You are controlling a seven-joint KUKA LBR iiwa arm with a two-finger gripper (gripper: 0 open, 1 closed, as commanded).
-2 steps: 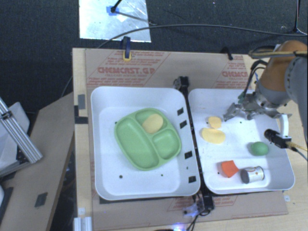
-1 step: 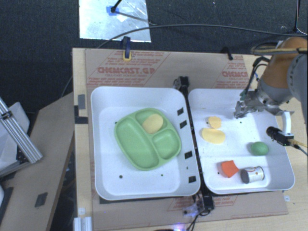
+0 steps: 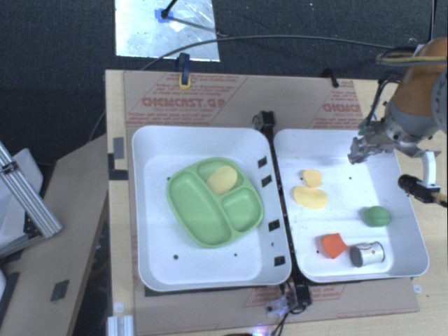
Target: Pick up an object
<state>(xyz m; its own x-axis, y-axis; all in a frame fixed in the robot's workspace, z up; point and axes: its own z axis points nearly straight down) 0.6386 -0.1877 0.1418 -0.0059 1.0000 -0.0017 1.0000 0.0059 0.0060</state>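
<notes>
The pincer [image 3: 358, 150] hovers over the far corner of the right bin [image 3: 413, 257], and I cannot tell its state; nothing shows in its grip, so the pick looks not yet made. Candidates lie nearer the camera than the pincer: two yellow pieces [image 3: 310, 190] to its left and below, a green ball [image 3: 377, 216], an orange block [image 3: 333, 245] and a metal can [image 3: 368, 253]. Farther left, a green divided plate [image 3: 203, 215] carries a yellow item [image 3: 223, 180]. The surface [image 3: 210, 96] is lettered cardboard, dark carpet beyond.
</notes>
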